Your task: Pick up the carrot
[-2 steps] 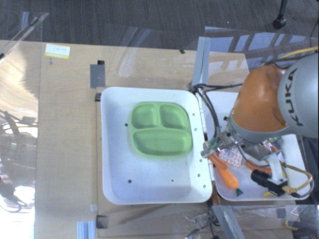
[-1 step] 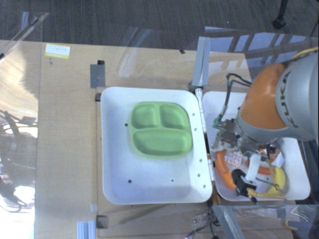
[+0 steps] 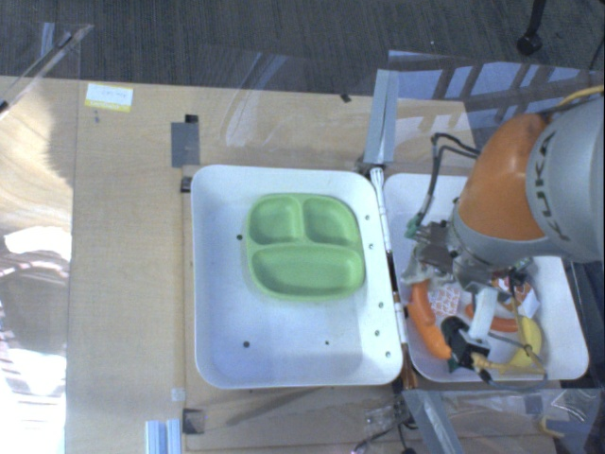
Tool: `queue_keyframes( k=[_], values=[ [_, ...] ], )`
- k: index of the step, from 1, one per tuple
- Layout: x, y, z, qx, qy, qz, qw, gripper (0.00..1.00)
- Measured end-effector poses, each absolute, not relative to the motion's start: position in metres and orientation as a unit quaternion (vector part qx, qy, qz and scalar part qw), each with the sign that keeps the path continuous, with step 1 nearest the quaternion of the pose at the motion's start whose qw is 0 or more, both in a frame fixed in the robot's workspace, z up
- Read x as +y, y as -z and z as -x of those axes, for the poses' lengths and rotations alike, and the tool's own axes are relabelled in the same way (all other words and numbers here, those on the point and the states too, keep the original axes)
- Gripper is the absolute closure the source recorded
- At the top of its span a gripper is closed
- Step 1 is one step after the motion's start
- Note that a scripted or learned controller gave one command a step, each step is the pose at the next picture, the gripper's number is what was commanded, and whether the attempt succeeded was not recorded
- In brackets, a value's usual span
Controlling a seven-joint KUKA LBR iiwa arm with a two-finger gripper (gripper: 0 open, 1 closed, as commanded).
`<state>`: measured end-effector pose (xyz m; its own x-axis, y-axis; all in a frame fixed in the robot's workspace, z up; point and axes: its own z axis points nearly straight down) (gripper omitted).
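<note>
Bench (image 3: 123, 282), wooden, bearing two white bins. Left bin (image 3: 227, 339): green divided plate (image 3: 304, 247). Right bin (image 3: 567, 339): arm's gripper (image 3: 454, 282) above jumbled items, its opening impossible to judge. Carrot (image 3: 425, 324), orange, along that bin's left wall.

We see a pale wooden desk (image 3: 123, 282) under bright glare at its left, dark grey carpet (image 3: 236, 12) beyond, and a black chair base (image 3: 541, 17) at top right.
</note>
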<state>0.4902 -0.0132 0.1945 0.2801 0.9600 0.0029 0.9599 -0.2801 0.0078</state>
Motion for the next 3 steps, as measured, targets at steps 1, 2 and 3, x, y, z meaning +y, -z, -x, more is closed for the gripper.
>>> queue_keyframes(
  k=[1,2,3],
  values=[
    [-0.115,-0.103,-0.495,0.655,-0.0088,-0.755,0.013,1.0],
    [-0.054,-0.185,-0.489,0.728,-0.002,-0.685,0.002,1.0],
    [-0.086,-0.1,-0.489,0.83,-0.0018,-0.557,0.003,1.0]
  ],
)
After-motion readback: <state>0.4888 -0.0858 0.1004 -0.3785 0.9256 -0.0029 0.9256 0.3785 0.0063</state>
